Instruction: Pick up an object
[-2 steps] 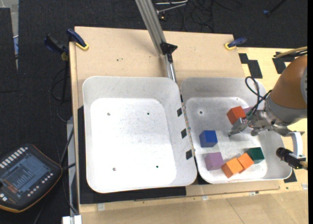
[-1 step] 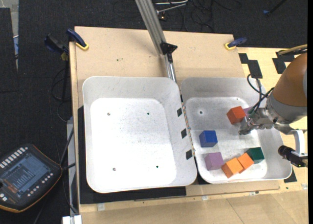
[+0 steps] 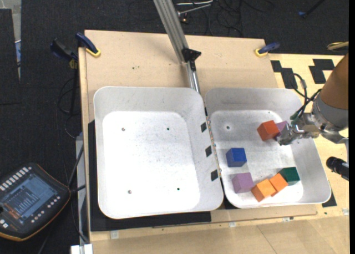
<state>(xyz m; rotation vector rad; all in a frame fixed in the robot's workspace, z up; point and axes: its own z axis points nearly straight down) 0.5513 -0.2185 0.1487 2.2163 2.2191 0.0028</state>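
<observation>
The right bin (image 3: 310,161) holds several blocks. An orange-red block (image 3: 268,130) lies in its upper part, with a small pale purple piece (image 3: 281,127) touching its right side. My gripper (image 3: 287,136) reaches in from the right and sits low against that pair, just right of the orange-red block. A blue block (image 3: 236,156) lies near the bin's middle left. Along the front lie a purple block (image 3: 242,182), an orange block (image 3: 264,187) and a green block (image 3: 289,176), the last two touching.
The left bin (image 3: 105,136) lies beside the right one, with black clips along the shared rim. A slanted metal pole (image 3: 172,20) crosses the back of the bench. A teach pendant (image 3: 28,200) lies off the bench at the lower left.
</observation>
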